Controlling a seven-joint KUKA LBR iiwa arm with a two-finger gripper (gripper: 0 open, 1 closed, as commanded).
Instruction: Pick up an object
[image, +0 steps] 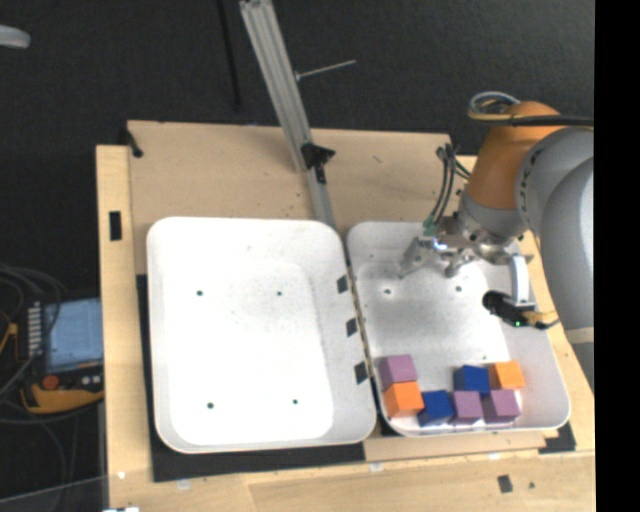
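Purple, orange and blue foam cubes (452, 392) crowd the right white bin's (400, 320) lower edge, while the empty claw (435, 258) hangs spread wide at its upper end.

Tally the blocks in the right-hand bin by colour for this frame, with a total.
Purple blocks: 3
Orange blocks: 2
Blue blocks: 2
Total: 7, all clustered at the near end of the right bin.
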